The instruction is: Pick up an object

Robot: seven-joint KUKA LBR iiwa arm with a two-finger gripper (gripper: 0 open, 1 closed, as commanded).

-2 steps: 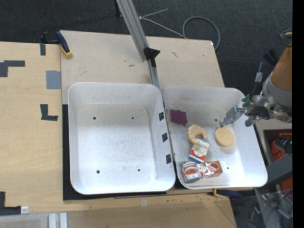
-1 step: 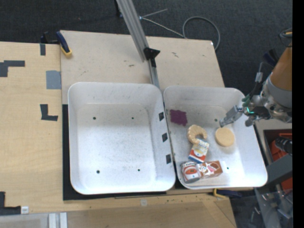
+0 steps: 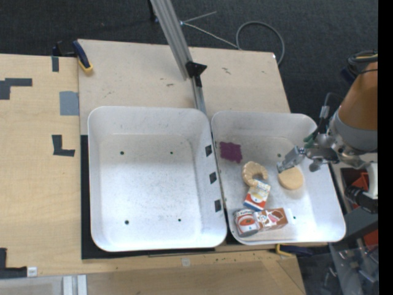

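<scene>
Objects for the pick are gathered in the right bin, while the left bin beside it on the desk carries nothing to be taken. A purple block lies toward the right bin's far-left part, near the wall shared with the left bin; a pale ring-shaped piece sits near the middle, a small red-and-white packet is just beside it on the near side, and a red-and-white wrapped pack lies along the near edge. A round tan piece rests toward the right side of the bin, and the gripper is seen just above it, reached in from the right under the grey arm with its orange band. Whether the jaws are wide or narrow cannot be told — the metal parts blur together at this angle, and nothing is seen held between them. The step in hand is judged to be the descent onto the tan piece. It would be done well if the jaws were centred over the piece's middle rather than its far rim, lowered straight until the bin floor is nearly met, and closed across the widest part — a rounded, possibly soft shape is likely to squirt sideways if pinched off-centre. The right wall of the bin is close, so clearance there should be watched.
</scene>
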